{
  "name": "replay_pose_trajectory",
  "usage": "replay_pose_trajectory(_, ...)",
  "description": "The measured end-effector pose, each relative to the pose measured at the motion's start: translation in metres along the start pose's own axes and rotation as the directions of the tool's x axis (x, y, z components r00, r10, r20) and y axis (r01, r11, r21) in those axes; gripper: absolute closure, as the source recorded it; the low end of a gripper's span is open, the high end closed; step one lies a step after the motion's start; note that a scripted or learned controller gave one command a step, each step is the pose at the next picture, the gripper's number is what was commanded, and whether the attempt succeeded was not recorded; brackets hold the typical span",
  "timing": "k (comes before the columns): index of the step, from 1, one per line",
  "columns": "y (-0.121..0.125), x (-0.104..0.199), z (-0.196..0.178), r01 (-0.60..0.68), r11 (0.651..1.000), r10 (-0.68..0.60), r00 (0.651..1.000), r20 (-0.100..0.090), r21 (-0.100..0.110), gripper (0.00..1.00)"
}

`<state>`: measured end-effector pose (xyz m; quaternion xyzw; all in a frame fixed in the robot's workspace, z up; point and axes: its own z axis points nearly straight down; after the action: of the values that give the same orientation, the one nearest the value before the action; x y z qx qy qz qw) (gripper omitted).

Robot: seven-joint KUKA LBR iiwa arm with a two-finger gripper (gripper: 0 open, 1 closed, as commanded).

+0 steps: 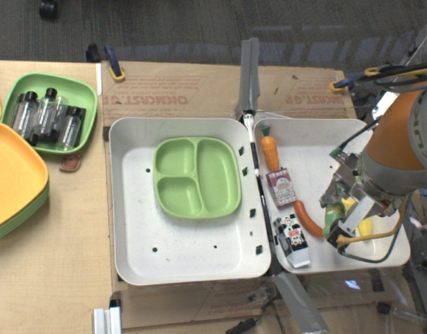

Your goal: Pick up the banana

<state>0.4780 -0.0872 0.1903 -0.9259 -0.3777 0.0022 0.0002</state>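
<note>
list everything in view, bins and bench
bins: 2, white, side by side
divided plate: 1, green, left bin
carrot: 1, orange, right bin
packet: 1, maroon, beside carrot
curved piece: 1, red-orange, right bin
carton: 1, black-and-white, right bin
banana: 1, yellow, right bin, under tool
tray: 1, green, bench left
bottles: several, clear, in tray
plates: stack, yellow, left edge
arm: 1, grey-orange, from right
tool: 1, dark, over banana

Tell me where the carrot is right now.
In the camera view, the carrot lies in the right bin, at its far left corner, just beyond the small carton.
</note>
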Motion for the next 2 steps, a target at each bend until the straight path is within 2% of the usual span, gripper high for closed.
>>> replay_pose_trajectory(2,0.016,-0.019,0.019,0.026,1.000,-0.026,1.000,0.001,0.004,1.00)
